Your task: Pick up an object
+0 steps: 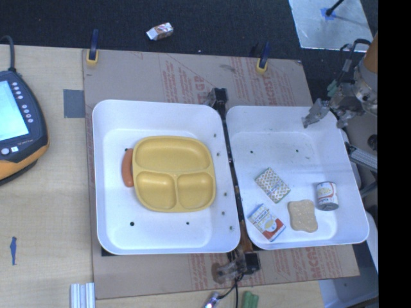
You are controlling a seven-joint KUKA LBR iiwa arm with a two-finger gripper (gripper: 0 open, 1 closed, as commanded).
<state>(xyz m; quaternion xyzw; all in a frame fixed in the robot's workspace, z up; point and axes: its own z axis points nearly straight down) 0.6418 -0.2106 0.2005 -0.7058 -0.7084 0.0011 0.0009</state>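
Four small things lie in the right white bin (pixel 292 111) — a patterned packet (pixel 272 185), a carton (pixel 266 222), a tan biscuit-shaped piece (pixel 302 215) and a can (pixel 327 196) tipped sideways; the gripper (pixel 316 115) hovers at the far rim, grip indiscernible

The gripper (pixel 319 115) hangs over the far right corner of the right bin (pixel 334 239), tip pointing left; the wrist reaches in from the right edge, mostly cut off.
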